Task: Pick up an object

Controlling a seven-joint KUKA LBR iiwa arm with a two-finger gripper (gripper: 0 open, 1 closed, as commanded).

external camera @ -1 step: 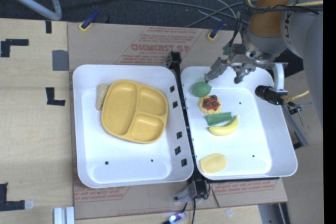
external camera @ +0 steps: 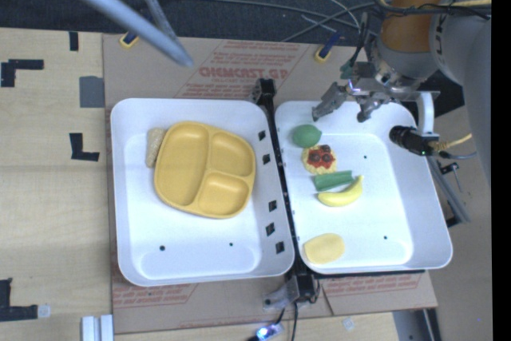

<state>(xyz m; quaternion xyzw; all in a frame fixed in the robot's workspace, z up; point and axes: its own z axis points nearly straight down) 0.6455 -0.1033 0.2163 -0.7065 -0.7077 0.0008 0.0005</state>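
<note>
My gripper (external camera: pixel 345 106) hangs over the far edge of the right bin (external camera: pixel 399 204), its two fingers spread open with nothing between them. Just left of and below it lies a round green item (external camera: pixel 305 135). Below that sit a small tart with red berries (external camera: pixel 320 158), a green bean-like piece (external camera: pixel 333 180) and a yellow banana (external camera: pixel 342 195). A pale yellow oval item (external camera: pixel 323 248) rests near the bin's front edge.
The left bin (external camera: pixel 136 235) holds a yellow divided plate (external camera: pixel 204 169) with a tan slice of bread (external camera: pixel 153 146) tucked under its left side. A black clip strip (external camera: pixel 274 172) runs between the bins. Cables trail behind them.
</note>
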